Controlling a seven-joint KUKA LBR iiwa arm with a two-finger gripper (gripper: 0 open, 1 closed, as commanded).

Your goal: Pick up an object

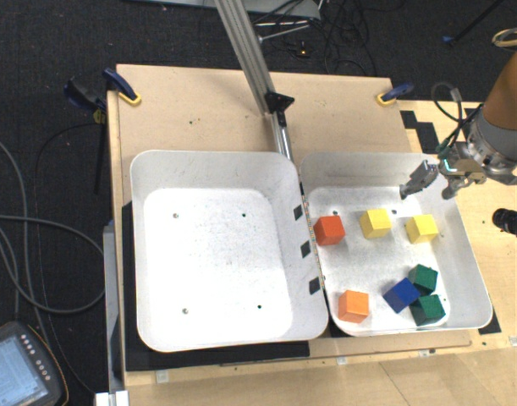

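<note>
The right bin [360, 176] holds several blocks: a red-orange block [329, 229], two yellow blocks [376, 222] [421, 227], an orange block [354, 305], a blue block [402, 294] and two green blocks [424, 277] [428, 309]. My gripper [434, 183] hangs over the bin's upper right part, above and slightly right of the yellow blocks. Its two fingers are spread apart with nothing between them.
The left bin [148, 244] lies beside the right one. A metal pole [250, 57] slants down to the gap between the bins. Clamps [121, 87] [395, 94] sit at the bench's far corners.
</note>
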